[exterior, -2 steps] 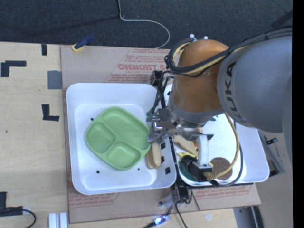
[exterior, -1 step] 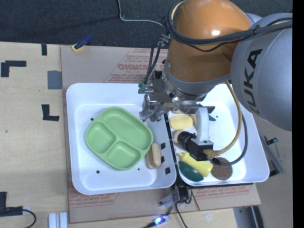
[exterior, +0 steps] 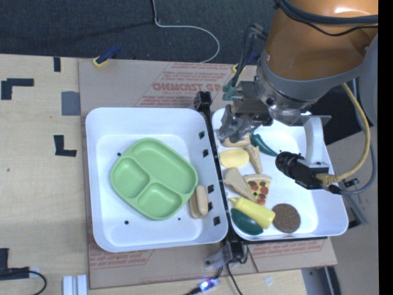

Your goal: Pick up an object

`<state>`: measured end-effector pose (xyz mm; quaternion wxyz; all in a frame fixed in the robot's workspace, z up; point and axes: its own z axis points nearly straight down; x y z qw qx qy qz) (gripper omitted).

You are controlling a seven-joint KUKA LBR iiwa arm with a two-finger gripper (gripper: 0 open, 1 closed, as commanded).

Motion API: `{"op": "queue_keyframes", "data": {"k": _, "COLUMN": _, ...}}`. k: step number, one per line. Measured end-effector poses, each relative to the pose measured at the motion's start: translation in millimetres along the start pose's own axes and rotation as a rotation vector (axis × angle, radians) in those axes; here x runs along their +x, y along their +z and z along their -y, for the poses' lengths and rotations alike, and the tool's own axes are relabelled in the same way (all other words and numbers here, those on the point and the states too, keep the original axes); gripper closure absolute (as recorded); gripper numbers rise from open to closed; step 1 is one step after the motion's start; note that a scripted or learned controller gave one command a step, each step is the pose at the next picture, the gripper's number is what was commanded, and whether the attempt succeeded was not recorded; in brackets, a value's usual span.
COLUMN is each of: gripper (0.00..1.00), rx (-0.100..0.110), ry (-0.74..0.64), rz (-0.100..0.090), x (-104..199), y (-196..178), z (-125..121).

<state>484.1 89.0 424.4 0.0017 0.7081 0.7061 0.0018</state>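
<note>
My gripper [exterior: 235, 129] hangs low over the far left corner of the right bin [exterior: 328, 223], its tips close to a tan food piece [exterior: 236, 142]. I cannot make out whether anything sits between them. Below it lie a pale yellow block [exterior: 233, 158], a tan wedge [exterior: 237, 182], a pizza slice [exterior: 259, 188], a yellow and green squeeze-shaped toy [exterior: 250, 216], a brown round cookie [exterior: 285, 217] and a teal curved piece [exterior: 264, 145]. The left bin [exterior: 104, 134] holds a green divided plate [exterior: 153, 178] with a tan bread roll [exterior: 199, 201] beside it.
The orange and grey arm body [exterior: 319, 35] fills the upper right and hides the right bin's far side. A black cable connector [exterior: 298, 168] lies over the right bin. A divider with black clips [exterior: 212, 165] runs between the bins. A cardboard sheet [exterior: 135, 82] lies under both.
</note>
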Motion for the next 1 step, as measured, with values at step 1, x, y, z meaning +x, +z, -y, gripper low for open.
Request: {"op": "queue_keyframes", "data": {"k": 1, "gripper": 1.00, "rx": 0.001, "ry": -0.002, "rz": 0.000, "x": -31.2, "y": -51.0, "z": -0.2}}
